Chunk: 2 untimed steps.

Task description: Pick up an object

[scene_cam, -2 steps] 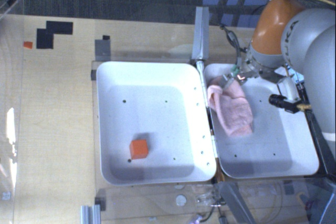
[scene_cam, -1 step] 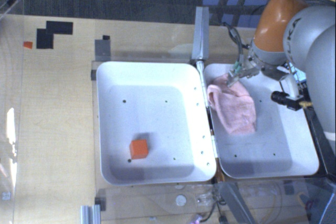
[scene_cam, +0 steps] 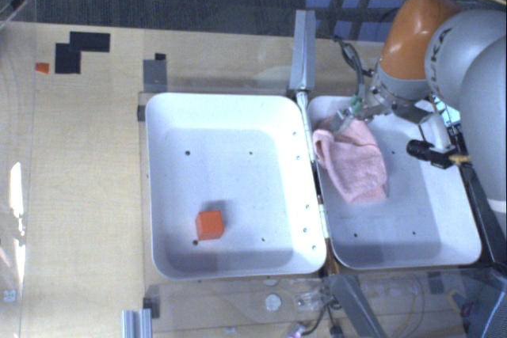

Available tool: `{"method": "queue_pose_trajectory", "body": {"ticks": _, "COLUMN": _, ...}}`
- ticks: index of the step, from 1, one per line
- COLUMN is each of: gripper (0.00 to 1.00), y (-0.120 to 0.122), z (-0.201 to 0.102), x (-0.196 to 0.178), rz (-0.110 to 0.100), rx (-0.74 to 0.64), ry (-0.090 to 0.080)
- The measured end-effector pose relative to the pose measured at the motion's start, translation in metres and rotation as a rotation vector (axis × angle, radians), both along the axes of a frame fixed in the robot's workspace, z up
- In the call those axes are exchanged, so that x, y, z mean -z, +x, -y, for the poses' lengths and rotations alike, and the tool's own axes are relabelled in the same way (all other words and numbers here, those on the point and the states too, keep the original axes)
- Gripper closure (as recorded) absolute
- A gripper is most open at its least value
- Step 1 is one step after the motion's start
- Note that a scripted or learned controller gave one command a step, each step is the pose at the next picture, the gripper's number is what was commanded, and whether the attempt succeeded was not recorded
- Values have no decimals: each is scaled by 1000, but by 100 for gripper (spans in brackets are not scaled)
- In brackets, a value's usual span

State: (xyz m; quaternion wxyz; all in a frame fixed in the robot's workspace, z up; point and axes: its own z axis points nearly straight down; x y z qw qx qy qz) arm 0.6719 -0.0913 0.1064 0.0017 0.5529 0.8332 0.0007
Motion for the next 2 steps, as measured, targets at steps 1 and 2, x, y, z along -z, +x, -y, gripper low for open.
{"method": "queue_pose_trajectory", "body": {"ticks": 1, "gripper": 0, "y": 0, "z": 1, "x": 0, "rz": 0, "rx": 0, "ry": -1}}
{"method": "queue_pose_trajectory", "body": {"ticks": 2, "gripper": 0, "y": -61, "z": 20, "x": 16, "rz": 10, "rx": -114, "ry": -2}}
